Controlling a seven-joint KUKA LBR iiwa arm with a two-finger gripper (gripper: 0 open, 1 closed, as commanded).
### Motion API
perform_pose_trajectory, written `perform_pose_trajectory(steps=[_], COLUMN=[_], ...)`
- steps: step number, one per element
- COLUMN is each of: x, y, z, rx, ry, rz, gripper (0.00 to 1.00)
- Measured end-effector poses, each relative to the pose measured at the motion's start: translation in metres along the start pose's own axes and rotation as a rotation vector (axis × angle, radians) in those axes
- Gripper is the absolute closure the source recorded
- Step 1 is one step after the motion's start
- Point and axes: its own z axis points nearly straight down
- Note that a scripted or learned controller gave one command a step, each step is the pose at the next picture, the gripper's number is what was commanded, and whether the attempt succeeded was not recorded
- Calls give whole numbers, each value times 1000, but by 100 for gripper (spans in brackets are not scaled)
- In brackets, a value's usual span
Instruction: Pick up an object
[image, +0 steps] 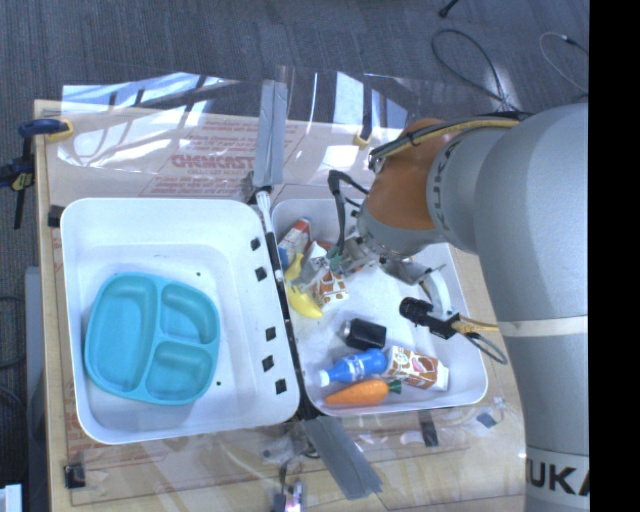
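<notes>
My gripper (338, 262) hangs low over the upper left part of the right bin (462, 345), under the orange wrist band. It is right above a small brown-and-white box (334, 288) and a yellow banana (304, 300). The wrist hides how the gripper meets these things. A red-and-white tube (293, 240) lies just left of it by the bin wall. Lower in the same bin lie a black cylinder (365, 332), a blue bottle (352, 368), an orange carrot (355, 394) and a printed carton (417, 371).
The left bin (100, 225) holds a light blue divided plate (152, 338). A ridge with black clips (272, 310) separates the two bins. The grey arm covers the right bin's far right side, and a black part with a cable (428, 314) juts out there.
</notes>
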Motion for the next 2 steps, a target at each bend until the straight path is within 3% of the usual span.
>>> perform_pose_trajectory(steps=[1, 2], x=[-2, 31], y=[-1, 34], z=[-9, -104], rx=[3, 9], ry=[-4, 9], rz=[-2, 52], gripper=[100, 100])
